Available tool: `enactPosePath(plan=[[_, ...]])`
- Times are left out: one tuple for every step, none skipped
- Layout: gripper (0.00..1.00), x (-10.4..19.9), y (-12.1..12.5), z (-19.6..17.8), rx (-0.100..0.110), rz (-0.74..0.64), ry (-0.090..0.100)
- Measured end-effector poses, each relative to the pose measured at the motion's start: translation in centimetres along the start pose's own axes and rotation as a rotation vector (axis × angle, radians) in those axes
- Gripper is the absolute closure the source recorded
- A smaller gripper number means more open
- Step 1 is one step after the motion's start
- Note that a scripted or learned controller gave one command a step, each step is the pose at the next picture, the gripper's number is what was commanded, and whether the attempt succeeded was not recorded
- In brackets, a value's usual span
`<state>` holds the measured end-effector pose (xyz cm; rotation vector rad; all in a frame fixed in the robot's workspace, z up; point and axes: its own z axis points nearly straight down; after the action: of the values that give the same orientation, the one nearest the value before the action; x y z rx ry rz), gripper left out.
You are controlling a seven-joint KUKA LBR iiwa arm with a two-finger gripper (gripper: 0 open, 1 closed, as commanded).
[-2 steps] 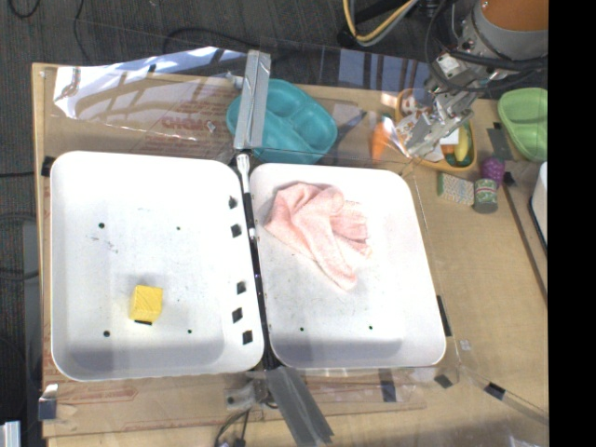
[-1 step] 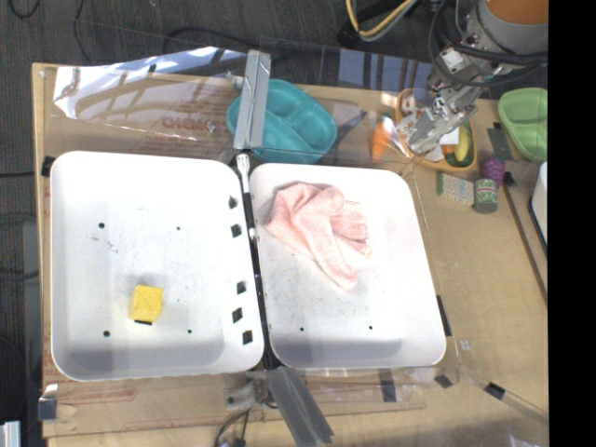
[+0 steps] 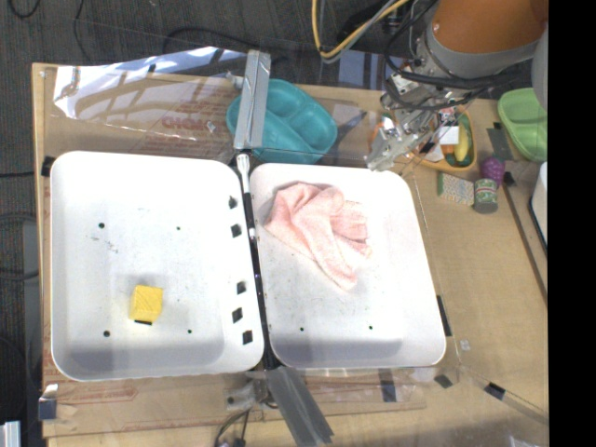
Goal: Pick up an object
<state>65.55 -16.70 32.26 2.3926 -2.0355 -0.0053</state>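
A small yellow block (image 3: 147, 304) lies near the front-left corner of the left bin (image 3: 84, 180), and a crumpled pink cloth (image 3: 321, 226) sits toward the back of the right bin (image 3: 414, 315). The gripper (image 3: 396, 147) hangs above the right bin's back-right corner, holding nothing; whether it is open I cannot tell. The step in hand looks like the approach, and the next move calls for descending onto the nearby cloth.

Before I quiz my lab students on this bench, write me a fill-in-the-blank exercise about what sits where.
1. The yellow block lies in the ____ bin.
2. The cloth in the right bin is ____ in colour.
3. Behind the bins sits a ____ dish.
4. The end effector hangs near the right bin's far ____ corner.

Missing words: left; pink; teal; right
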Motion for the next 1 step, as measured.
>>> enactPosePath(plan=[[1.0, -4.99, 11.34, -0.04, -0.002, -0.278, 0.0]])
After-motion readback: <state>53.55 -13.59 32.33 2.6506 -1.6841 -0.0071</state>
